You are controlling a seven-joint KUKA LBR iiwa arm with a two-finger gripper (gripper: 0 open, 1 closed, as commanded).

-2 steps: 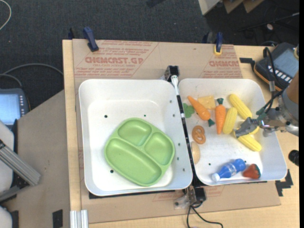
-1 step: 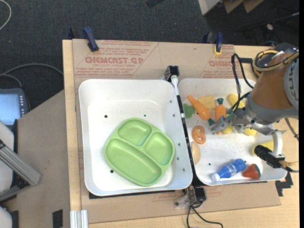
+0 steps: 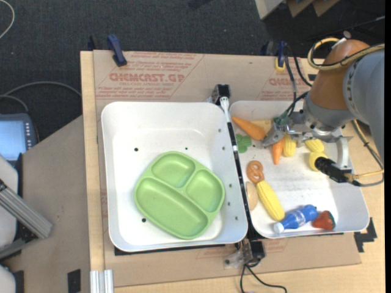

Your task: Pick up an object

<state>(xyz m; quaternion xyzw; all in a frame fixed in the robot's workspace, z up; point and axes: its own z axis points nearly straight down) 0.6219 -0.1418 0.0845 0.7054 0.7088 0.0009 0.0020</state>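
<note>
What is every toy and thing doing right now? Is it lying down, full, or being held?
Green divided plate: flat in the left bin, nothing on it.
Corn cob: lying in the right bin.
Blue bottle: on its side.
Pretzel: lying flat.
Large carrot: lying down.
Small carrot: lying below the gripper.
</note>
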